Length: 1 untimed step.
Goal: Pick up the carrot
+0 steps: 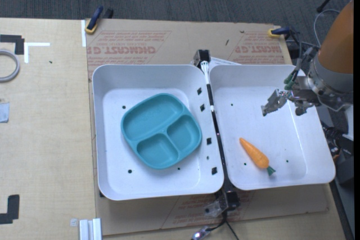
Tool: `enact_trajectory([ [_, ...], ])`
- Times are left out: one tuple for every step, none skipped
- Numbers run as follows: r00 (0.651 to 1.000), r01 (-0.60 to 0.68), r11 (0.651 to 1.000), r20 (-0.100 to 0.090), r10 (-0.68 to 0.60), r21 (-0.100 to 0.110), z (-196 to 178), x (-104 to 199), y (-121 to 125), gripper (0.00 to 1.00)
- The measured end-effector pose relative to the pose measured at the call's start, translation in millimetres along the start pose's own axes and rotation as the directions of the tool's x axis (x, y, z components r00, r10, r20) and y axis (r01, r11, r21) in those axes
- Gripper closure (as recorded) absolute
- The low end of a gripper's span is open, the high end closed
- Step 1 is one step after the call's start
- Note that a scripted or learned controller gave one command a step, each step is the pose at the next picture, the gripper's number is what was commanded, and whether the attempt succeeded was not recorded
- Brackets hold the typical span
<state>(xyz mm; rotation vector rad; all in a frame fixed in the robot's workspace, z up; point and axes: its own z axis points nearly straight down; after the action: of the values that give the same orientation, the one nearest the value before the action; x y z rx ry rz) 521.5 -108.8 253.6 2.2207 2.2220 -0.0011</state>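
The claw (274,103) hangs over the right bin (315,174), toward that bin's upper right, at about two o'clock from the bin's middle. Its metal fingers (269,107) point left, away from the grey wrist and the orange band at the frame's right edge. Whether they are spread or pressed together I cannot tell — they read as one small grey cluster from this height. Nothing shows between them.

The carrot (256,154) lies on the floor of the same bin, at about seven o'clock from the claw and well apart from it. It rests at a slant — the orange tip toward ten o'clock, the green stub toward four o'clock, near the bin's front wall but not touching it.

Across the divider where the two bins meet, at about nine o'clock from the carrot, the left bin (107,137) holds a teal divided plate (162,131) with three compartments, lying flat near the bin's middle and turned a little off square.

Both bins sit on a sheet of brown cardboard (140,45) with printed lettering. At its upper corners are two clamps: a blue and yellow clamp (94,19) at about eleven o'clock from the left bin, and another clamp (280,32) at about twelve o'clock from the claw. A black clip (202,57) sits where the bins join at the back.
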Motion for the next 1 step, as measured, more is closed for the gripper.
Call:
enact_trajectory([
  [1.0, -0.003, 1.0, -0.001, 0.003, 0.001, 161.0, 10.8, -32.7, 0.0],
])
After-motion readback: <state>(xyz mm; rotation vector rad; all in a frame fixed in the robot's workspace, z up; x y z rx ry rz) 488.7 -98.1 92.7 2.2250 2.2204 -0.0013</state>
